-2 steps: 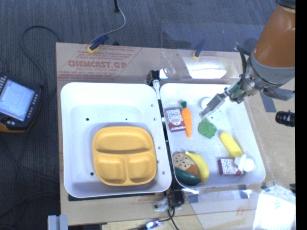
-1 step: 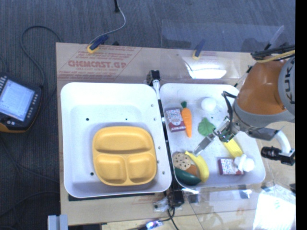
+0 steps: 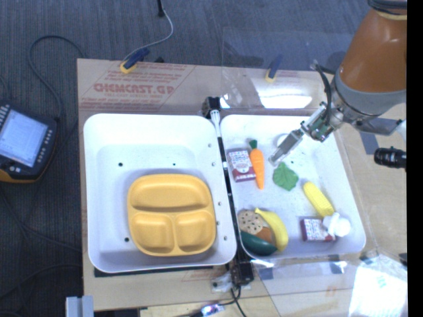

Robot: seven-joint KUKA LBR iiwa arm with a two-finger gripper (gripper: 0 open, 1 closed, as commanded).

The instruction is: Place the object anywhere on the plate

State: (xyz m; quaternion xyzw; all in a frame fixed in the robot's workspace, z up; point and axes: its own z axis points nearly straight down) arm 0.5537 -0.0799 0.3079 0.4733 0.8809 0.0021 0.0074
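- Writing: red block letters on the brown board [image 3: 142,88] under the bins read roughly "CHEMCAST GP"; the print on the two small cartons is too fine to read.
- Bins: two white bins sit side by side on the bench, the left bin [image 3: 106,177] at centre left of the frame and the right bin [image 3: 344,197] at centre right.
- Plate: one yellow three-compartment plate [image 3: 172,213] lies in the left bin.
- Objects, all in the right bin: one carrot [image 3: 258,166], one green leaf piece [image 3: 286,177], one corn cob [image 3: 318,199], one banana [image 3: 277,227], one cookie [image 3: 250,222], one dark green item [image 3: 259,246] beneath the banana, two red-and-white cartons (upper carton [image 3: 240,164], lower carton [image 3: 313,229]) and one white lump [image 3: 340,226] at the lower carton's right end.
- Hand [image 3: 280,149]: reaches from the upper right above the right bin, just above the leaf piece; its fingers are together with nothing between them.
- Off the bench: one handheld screen unit [image 3: 23,140] at the left edge.
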